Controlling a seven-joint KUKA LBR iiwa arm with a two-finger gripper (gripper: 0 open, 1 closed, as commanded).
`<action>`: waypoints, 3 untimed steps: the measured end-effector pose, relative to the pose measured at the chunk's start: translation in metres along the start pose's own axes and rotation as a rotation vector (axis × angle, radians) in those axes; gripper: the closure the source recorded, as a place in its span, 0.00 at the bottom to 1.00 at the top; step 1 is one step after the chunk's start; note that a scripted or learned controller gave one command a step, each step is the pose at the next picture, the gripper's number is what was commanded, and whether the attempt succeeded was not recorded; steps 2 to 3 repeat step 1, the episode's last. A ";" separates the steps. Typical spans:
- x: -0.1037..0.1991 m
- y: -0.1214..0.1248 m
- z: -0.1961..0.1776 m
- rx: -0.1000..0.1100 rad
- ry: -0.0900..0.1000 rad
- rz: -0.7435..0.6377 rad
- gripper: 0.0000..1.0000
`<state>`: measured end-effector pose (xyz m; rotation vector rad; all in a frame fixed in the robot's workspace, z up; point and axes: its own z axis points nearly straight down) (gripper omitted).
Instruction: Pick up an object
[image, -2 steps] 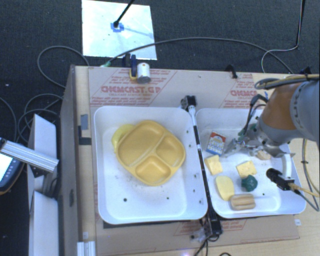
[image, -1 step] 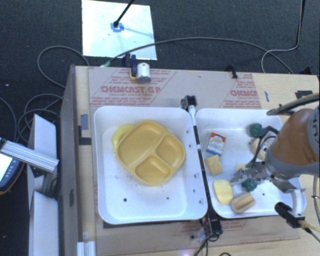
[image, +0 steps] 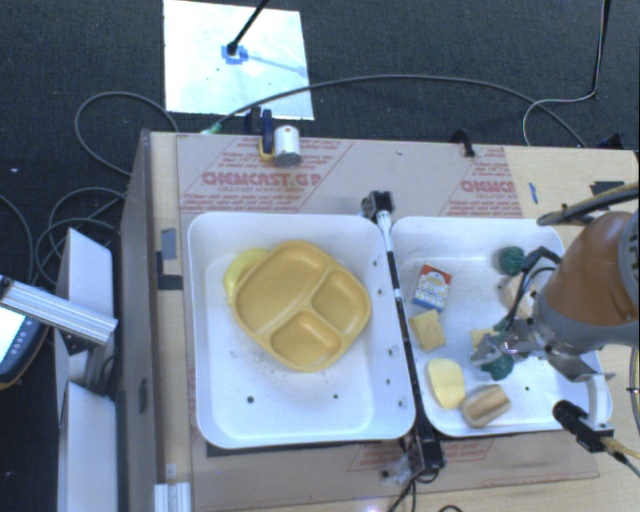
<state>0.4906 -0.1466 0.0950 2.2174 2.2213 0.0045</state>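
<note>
The big grey and orange arm (image: 590, 280) is reaching into the right bin (image: 470, 235) from the side, and its tool (image: 492, 350) is hanging low over the toys there. A small dark green thing (image: 496, 367) is sitting right under the tool's tip, touching it or nearly touching it, but it is too small and dark to say what it is. Whether the tool is gripping it or just resting above it, nobody can tell from here, so it is not safe to say anything is being held. Just below the green thing a little brown bread roll (image: 485, 404) is lying, and beside the roll a pale yellow oval piece (image: 447, 382) is lying too. Above that piece a yellow cheese-like block (image: 428, 329) is resting, and higher up a small red, white and blue box (image: 432, 287) is lying flat. Near the top of the right bin another dark green lump (image: 512, 260) is sitting. The left bin (image: 215, 300) is holding a big yellow lunch tray with three sections (image: 300, 305). The arm seems to be at the grabbing step, right down at the toy it is picking. Next, it looks like the tool needs to close snugly on the green thing and then lift straight up, slowly, so the toy is not slipping out.
</note>
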 end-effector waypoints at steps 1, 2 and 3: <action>0.071 0.045 -0.090 -0.001 0.001 -0.003 1.00; 0.071 0.045 -0.090 -0.001 0.001 -0.003 1.00; 0.071 0.045 -0.090 -0.001 0.001 -0.003 1.00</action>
